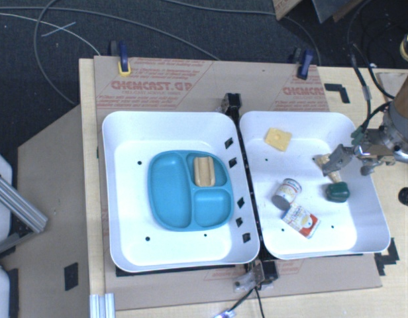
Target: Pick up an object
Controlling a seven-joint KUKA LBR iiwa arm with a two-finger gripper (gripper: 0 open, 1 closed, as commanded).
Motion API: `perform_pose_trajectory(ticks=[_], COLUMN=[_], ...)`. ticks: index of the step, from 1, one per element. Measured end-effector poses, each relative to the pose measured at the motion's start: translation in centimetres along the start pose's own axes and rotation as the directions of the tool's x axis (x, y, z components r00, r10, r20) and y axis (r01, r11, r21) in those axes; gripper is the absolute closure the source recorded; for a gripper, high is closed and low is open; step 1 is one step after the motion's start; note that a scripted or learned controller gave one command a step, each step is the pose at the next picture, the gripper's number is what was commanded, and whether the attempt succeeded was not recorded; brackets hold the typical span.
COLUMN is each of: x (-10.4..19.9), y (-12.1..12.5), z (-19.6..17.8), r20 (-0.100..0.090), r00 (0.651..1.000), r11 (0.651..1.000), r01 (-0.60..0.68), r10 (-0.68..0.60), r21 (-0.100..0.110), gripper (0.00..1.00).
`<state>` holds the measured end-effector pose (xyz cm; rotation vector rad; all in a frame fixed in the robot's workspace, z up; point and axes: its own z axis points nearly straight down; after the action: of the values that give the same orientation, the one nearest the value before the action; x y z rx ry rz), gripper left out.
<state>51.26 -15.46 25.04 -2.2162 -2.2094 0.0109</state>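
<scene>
In the right bin [369, 240] lie a yellow wedge [278, 138], a small tin can [287, 192] on its side, a red and white packet [301, 220] and a dark green lump [337, 191]. My gripper [348, 162] hangs over the bin's right part, just above the green lump, open, with nothing between its fingers. A small tan bit [333, 175] shows under the left finger [328, 160]. The left bin [124, 177] holds a blue divided plate [171, 191] with a tan block [203, 171] in its upper right compartment.
A black divider [240, 171] runs between the two bins. Cables trail over the bench's far right beside the arm [397, 121]. Clamps [124, 65] grip the board's back edge. Bare bin floor lies at the back middle of the right bin.
</scene>
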Motion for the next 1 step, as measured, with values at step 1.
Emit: perform_pose_trajectory(ticks=[1], x=[0.05], y=[0.23], z=[-0.62], r20=[0.003], r00=[1.0], r11=[1.0], r01=[0.004], r10=[-0.003], r21=[-0.013], gripper=[0.0])
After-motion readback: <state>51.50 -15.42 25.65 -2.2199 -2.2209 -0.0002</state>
